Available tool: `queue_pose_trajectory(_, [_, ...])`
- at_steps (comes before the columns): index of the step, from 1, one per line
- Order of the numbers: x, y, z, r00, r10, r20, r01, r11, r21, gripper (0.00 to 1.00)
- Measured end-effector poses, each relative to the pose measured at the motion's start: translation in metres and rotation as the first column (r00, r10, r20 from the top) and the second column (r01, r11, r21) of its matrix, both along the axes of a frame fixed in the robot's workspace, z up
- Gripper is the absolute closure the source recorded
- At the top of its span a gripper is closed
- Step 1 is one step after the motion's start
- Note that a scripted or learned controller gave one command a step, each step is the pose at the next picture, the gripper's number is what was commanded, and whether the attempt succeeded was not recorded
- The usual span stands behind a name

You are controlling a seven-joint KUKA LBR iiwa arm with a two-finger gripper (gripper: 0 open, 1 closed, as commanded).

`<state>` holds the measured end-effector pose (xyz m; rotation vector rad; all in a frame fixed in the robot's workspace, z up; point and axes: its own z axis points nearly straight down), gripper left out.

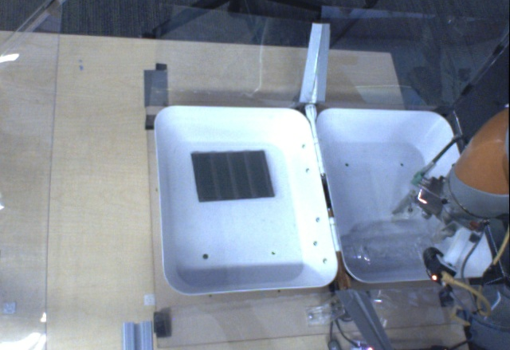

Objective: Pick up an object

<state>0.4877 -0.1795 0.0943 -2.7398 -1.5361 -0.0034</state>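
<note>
Gripper and ribbed pad in separate bins

Gripper [443,237] hangs low over the right bin's [374,141] right side, beneath the arm's orange band [488,159]; cables and the wrist hide its tip, so whether it is wide or narrow cannot be told. The only clear object, a dark grey rectangular pad [233,175] with lengthwise ribs, lies flat well to the gripper's left, past the two adjoining rims, in the left bin [239,273]. White floor surrounds the pad on every side. Both bins are smooth, shallow and round-cornered. A faint translucent smear lies just left of the gripper.
</note>
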Motion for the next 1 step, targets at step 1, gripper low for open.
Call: queue_pose_trajectory(1, [0.05, -0.0004, 0.0002, 1.0, -0.012, 0.002, 0.012, 1.0, -0.002, 0.0])
